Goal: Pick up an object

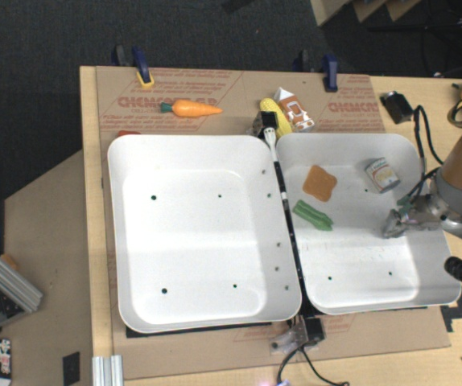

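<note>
The right bin (360,284) holds three things: an orange-brown flat piece (320,183), a green pod-shaped piece (313,215) below it, and a small grey can (381,174) toward the back right. My gripper (395,224) hangs low over the right part of this bin, below the can and well to the right of the green piece. It touches none of the three things, and nothing shows between its fingers. The arm comes in from the right edge.
The left bin (134,175) lies beside the right one. Behind the bins on the cardboard lie a toy carrot (194,109), a yellow piece (271,111) and a small box (295,113). Blue clamps (142,69) hold the board's far edge. Cables run at the right.
</note>
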`<state>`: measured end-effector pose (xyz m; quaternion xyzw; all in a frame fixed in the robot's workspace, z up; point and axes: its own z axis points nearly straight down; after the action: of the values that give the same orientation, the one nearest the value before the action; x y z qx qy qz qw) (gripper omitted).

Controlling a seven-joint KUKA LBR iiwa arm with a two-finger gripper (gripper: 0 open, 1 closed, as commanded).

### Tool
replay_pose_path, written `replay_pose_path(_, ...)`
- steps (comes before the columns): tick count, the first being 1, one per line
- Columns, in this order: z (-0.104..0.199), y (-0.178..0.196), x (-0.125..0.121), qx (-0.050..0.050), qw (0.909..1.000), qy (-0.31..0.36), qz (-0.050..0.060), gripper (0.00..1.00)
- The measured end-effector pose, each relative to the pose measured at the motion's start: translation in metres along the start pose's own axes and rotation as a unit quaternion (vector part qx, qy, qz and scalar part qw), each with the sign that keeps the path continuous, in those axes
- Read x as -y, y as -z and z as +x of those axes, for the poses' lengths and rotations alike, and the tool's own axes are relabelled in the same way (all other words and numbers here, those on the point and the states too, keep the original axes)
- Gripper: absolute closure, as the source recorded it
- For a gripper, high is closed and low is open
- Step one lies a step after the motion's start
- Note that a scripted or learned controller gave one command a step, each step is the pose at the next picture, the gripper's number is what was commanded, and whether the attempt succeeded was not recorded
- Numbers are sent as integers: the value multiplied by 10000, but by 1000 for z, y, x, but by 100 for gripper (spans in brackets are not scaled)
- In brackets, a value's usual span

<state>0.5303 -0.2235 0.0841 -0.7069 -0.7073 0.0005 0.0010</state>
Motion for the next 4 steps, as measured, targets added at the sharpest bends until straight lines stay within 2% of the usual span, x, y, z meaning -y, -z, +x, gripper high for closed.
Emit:
replay_pose_path(2, 0, 1, -20, 14, 10000, 1, -25, 100)
replay_pose_path(3, 0, 1, -2, -5, 10000, -5, 3, 100)
replay_pose_path(4, 0, 1, -15, 14, 10000, 2, -25, 100)
